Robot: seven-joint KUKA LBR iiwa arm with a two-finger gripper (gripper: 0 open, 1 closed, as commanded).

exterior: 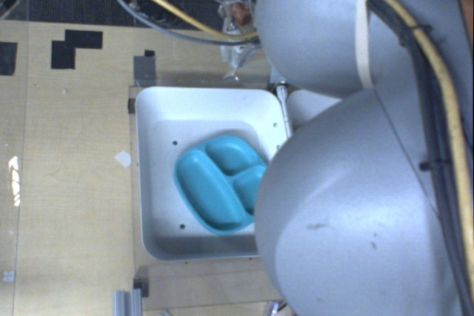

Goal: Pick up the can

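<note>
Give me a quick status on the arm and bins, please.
Tool above the bin's far rim, grip unclear. Can unseen. Blue divided tray in left bin; arm covers the right side.

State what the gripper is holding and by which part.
Cannot be told. The gripper hangs above the bin's far rim, with nothing visible between its tips; the blue tray lies in the bin.

The wooden bench (67, 181) carries a white bin (152, 159) (black markings nearby).
</note>
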